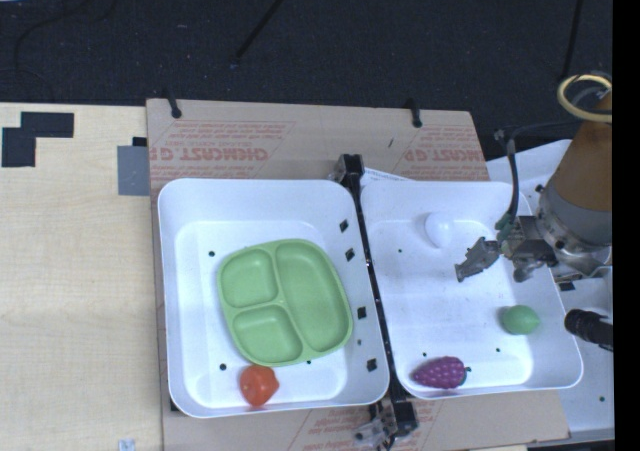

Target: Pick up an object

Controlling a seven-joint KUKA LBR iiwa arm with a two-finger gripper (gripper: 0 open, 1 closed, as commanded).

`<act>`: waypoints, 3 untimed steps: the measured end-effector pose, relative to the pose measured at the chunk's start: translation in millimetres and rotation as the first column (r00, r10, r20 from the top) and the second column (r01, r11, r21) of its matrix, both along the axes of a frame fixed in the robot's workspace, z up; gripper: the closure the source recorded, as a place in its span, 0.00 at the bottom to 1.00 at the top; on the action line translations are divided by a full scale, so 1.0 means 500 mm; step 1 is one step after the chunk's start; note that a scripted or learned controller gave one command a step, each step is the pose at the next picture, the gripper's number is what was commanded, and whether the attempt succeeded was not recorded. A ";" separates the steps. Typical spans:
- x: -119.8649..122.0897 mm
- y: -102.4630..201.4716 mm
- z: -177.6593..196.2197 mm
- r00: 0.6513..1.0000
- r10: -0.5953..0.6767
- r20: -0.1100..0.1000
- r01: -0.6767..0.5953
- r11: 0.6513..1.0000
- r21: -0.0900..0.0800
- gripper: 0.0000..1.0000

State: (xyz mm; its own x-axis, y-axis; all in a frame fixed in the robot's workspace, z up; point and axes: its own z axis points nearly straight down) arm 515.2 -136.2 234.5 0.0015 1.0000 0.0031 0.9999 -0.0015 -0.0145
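My gripper hangs over the right bin, near its right side, and stands open with nothing between its fingers. A white rounded object lies up and to the left of it. A green ball rests just below it on the bin floor. A purple bunch of grapes sits at the bin's front edge. In the left bin are a green three-part plate and a red object at the front.
A black divider runs between the two bins. The arm's grey and orange body reaches in over the right bin's right rim. Cardboard lies under the bins.
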 end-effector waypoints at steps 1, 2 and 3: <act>0.004 0.000 0.010 1.000 0.002 0.011 -0.002 1.000 -0.002 0.00; 0.005 0.021 -0.099 1.000 0.001 0.005 -0.001 1.000 0.000 0.00; 0.018 0.011 -0.213 1.000 0.001 0.005 -0.001 1.000 -0.001 0.00</act>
State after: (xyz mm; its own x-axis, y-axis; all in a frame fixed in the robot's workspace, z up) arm 524.0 -130.7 128.2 0.0003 1.0000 0.0024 1.0000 -0.0003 -0.0090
